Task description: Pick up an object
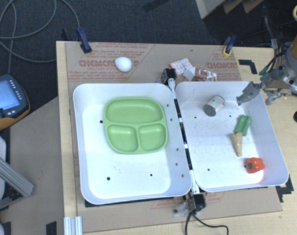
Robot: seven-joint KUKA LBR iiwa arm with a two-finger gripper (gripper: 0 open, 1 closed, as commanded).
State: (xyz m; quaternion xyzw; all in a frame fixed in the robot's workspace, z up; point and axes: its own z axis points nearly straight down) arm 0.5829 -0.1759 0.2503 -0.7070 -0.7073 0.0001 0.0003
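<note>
The gripper (260,93) hangs over the far right edge of the right bin (207,177), fingers seemingly spread and holding nothing, so its candidates lie free there: cylinder (214,105), carrot (240,134), red pepper (254,165).

The arm (290,67) is cut off by the right edge. The gripper (258,93) is small and blurred. The print on the crumpled wrappers (190,71) is too small to read.
</note>
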